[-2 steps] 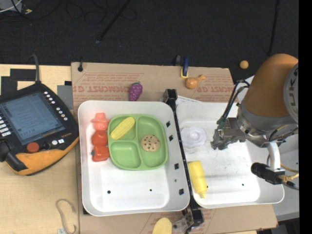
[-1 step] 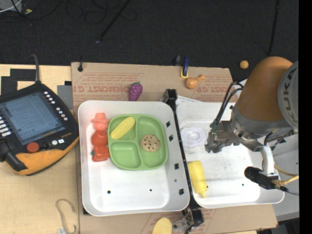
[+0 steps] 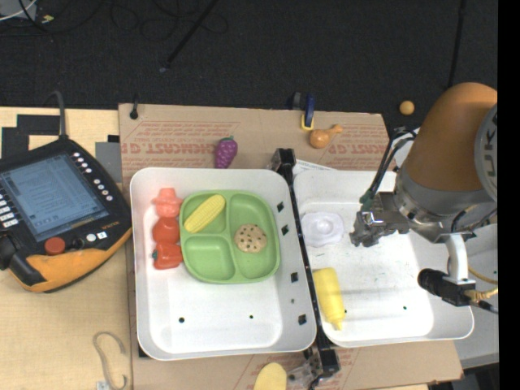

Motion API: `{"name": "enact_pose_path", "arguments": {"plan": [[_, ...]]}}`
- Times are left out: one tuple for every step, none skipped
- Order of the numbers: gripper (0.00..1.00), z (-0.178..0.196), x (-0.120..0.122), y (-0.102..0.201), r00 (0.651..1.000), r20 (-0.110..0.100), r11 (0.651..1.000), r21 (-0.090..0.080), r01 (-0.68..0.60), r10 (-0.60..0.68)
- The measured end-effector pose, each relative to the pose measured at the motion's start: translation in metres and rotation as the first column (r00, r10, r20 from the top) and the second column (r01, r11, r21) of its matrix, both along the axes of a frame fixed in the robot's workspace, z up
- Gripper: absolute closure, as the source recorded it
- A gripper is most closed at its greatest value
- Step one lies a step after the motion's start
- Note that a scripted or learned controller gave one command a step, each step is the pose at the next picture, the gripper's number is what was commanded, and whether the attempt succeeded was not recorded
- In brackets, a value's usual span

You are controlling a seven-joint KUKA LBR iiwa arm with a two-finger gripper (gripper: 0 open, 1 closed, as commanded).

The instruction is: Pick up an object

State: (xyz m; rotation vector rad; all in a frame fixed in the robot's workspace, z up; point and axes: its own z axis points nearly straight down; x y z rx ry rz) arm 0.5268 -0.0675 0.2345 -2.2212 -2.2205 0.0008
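The two-finger gripper (image 3: 367,236) on the grey arm with the orange band (image 3: 455,140) is hanging over the right-hand shallow white bin (image 3: 382,315), and whether it is wide or narrow cannot be told from this slant; nothing is showing in its grasp. Taking the gripper as the landmark, the clear round plastic lid (image 3: 322,227) is lying flat just to its left, close but apart, while the yellow plastic squeeze bottle (image 3: 329,296) is lying further off, below and to its left against the bin's left wall, its long axis running roughly up and down the view. In my judgement the lid is the nearer candidate, though flat and awkward to pinch; the bottle is offering a better body to close across. The bin floor around the gripper is lying bare, giving room to descend. Well to its left, a green divided plastic plate (image 3: 230,254) is sitting in the other bin.
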Motion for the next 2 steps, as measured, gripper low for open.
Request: {"name": "enact_pose_path", "arguments": {"plan": [[1.00, -0.0062, -0.0037, 0.0152, 1.000, -0.003, 1.000, 0.001, 0.000, 0.000], [1.00, 0.0009, 0.0015, 0.0075, 1.000, -0.001, 1.000, 0.000, -0.001, 0.001]]}}
